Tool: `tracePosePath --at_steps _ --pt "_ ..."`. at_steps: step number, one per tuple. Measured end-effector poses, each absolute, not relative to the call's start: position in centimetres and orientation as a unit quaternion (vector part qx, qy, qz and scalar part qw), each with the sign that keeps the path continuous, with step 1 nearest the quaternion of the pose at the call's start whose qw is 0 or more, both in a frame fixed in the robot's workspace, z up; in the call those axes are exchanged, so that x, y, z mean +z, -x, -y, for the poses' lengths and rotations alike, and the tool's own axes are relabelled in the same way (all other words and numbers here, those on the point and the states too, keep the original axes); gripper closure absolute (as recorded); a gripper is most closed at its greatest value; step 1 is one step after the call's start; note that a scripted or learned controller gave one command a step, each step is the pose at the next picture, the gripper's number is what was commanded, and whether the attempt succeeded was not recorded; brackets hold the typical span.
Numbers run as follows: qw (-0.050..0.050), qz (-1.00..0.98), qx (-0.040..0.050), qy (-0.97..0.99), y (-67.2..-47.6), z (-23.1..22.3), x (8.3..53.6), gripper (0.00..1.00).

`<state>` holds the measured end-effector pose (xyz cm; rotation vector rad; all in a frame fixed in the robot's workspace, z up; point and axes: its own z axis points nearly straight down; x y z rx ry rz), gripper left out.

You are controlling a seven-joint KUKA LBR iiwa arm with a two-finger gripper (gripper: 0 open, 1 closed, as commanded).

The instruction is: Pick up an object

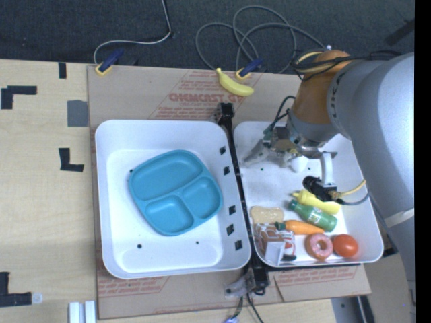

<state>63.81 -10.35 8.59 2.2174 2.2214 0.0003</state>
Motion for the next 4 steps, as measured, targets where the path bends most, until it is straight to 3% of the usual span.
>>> tracePosePath --at_steps 1,2,3,4 --pt "0.002 -0.707 0.0004 -0.707 -63.2 10.1 8.6 0.0" --pt "0.002 -0.707 0.0004 -0.707 -57.3 13.7 8.7 0.0" --pt "0.0 -0.708 0.0012 -0.706 -61.4 4.7 18.5 0.0" --pt "0.0 -0.707 -0.0015 -0.707 -63.3 12.6 14.5 0.0"
